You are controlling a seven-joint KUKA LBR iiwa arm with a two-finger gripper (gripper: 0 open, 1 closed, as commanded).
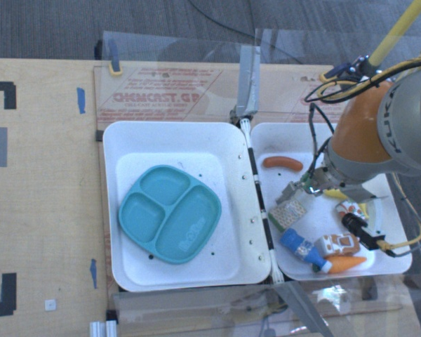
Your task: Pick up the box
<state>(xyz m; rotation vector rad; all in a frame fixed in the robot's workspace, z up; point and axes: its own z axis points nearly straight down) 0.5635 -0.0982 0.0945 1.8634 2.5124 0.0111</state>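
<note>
Inside the right-hand shallow white bin (400, 262), the small flat grey-speckled box with a green edge (289, 213) lies against the bin floor near the left wall, just below and left of the gripper (310, 185).

Gripper state: cannot tell. The grey arm with the orange band (368, 135) covers most of it from above, and nothing is visibly between its tips. The gripper appears to sit at or just touching the box's upper right corner.

Box orientation: long axis seems to run diagonally, from lower left toward upper right, with the upper right end pointing at the gripper. It lies flat, broad face up.

Risks, as judgement:
- A flat box offers little height to pinch; the tips may slide over the top face and close on nothing.
- Contact at a corner could spin or push the box toward the bin wall.
- The blue bottle with a white cap (299, 246) lies just beside the box's lower end and could be nudged.
- The orange sausage-shaped toy (283, 163) lies near the gripper, above the box.

The left bin (119, 139) holds a teal divided plate (170, 213).
</note>
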